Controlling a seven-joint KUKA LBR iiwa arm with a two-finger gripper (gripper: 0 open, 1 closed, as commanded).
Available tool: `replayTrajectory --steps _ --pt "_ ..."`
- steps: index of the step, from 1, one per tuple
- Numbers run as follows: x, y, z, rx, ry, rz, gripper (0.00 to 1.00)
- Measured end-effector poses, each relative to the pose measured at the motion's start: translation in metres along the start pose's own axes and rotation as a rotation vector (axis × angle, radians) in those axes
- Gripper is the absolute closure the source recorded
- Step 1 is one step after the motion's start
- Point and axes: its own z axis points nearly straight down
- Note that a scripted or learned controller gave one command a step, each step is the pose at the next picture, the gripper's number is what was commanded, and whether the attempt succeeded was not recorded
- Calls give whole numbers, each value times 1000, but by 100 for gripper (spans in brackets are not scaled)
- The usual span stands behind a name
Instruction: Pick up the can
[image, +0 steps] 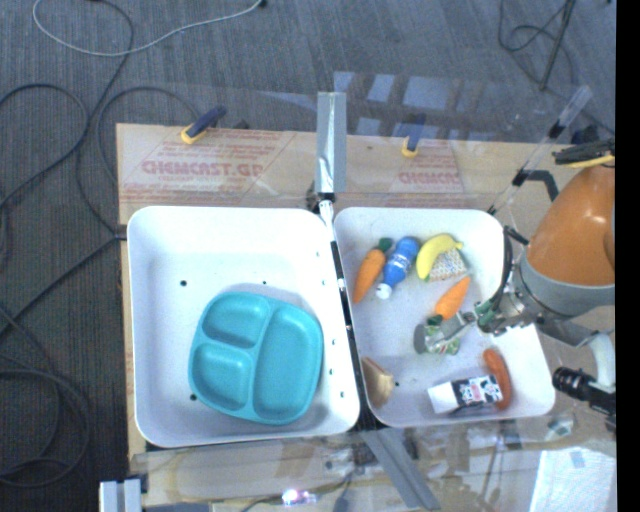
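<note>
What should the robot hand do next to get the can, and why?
Probably lift slowly and check the hold. The gripper is low in the right bin, right at the silvery can, with a carrot close beside it. I can't tell if it has the can, so a gentle lift would show that.

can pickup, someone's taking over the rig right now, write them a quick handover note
Gripper: low in the right white bin, just right of the small silver-grey metal can; whether it is open or shut cannot be told.
Can: lying in the right bin's middle, below the loose orange carrot, left of the red sausage.
Left white bin: holds the turquoise divided plate.
Done: arm is down at the can.
Left: confirm the grasp, lift the can.
</note>
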Motion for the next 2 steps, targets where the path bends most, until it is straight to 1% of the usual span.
replayTrajectory --steps 1,2 --pt "-4 56 95 -10 -5 159 0" --pt "-3 57 85 -12 -3 158 100"
